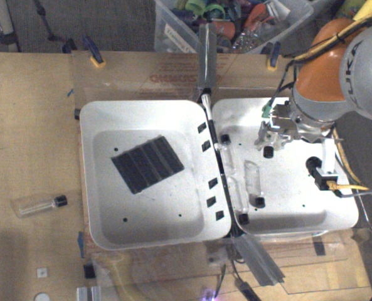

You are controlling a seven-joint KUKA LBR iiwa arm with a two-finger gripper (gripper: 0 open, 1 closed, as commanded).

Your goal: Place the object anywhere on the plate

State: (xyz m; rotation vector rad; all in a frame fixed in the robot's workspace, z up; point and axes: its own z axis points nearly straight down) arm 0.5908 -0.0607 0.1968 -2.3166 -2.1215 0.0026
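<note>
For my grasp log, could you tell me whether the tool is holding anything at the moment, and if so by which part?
It cannot be told: the tool hangs over the right bin, apart from the clear vial lying on the bin floor.

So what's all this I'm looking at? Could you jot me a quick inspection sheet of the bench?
Surface: wooden bench bearing two shallow white bins, left bin, right bin.
Job's things: dark ribbed rectangular plate lying flat in the left bin; clear plastic vial with black cap lying in the right bin.
Clutter: second clear capped vial on the bench, left of the bins.
Grippers: gripper over the right bin's far side, holding nothing visible.
Cables: yellow cable at the right bin's edge.
Surroundings: clear tub of colourful toys behind.
</note>
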